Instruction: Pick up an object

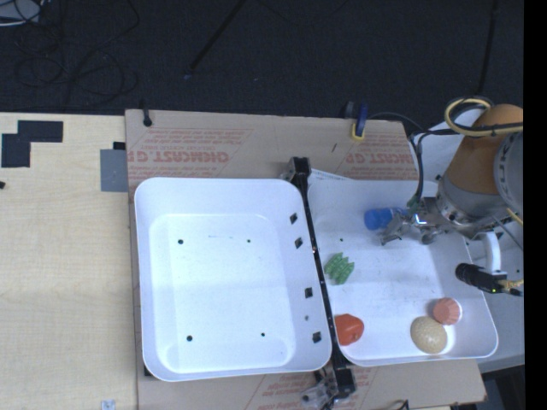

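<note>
— What is the blue object (377, 219) like?
— Small, rounded, bright blue, with no markings I can read. It lies in the right bin (385, 361), near the far edge and toward the right side.

— What is hard to make out?
— Its right end runs behind the metal of the gripper (400, 229), so its full shape is unclear. The arm (483, 165) is cut off at the right, with the orange band showing above the wrist. The fingers blur against the white floor of the bin.

— And the claw?
— It sits low over the far right part of the right bin, its tips just beside the blue object, perhaps touching it. I cannot tell whether the fingers are apart or together, nor whether anything is between them.

— What else is in that bin?
— A green leafy piece (339, 268) near the left wall, a red object (349, 328) at the near left corner, and a tan ball (428, 335) with a pink ball (446, 311) touching it near the near right corner. The left bin (149, 229) lies alongside.
</note>
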Tool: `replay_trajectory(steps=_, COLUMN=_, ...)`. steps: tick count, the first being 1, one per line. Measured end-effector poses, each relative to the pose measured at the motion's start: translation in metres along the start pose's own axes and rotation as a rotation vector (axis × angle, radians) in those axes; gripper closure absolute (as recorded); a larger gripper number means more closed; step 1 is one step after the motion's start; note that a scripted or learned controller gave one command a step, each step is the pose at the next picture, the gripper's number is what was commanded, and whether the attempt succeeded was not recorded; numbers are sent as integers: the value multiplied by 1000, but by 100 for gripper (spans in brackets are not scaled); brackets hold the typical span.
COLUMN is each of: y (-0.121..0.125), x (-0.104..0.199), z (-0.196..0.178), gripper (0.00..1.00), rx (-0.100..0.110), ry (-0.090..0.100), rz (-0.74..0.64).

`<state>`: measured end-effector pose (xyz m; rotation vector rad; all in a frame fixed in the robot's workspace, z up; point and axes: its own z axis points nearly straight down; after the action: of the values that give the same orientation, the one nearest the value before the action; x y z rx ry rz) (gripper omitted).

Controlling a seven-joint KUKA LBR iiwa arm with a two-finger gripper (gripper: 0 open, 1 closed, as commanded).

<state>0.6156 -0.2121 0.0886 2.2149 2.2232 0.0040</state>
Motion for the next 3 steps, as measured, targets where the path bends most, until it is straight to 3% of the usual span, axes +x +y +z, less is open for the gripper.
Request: replay_trajectory(steps=3, y=-40, x=0, z=1, gripper=0, rx=8, ry=2, rz=3)
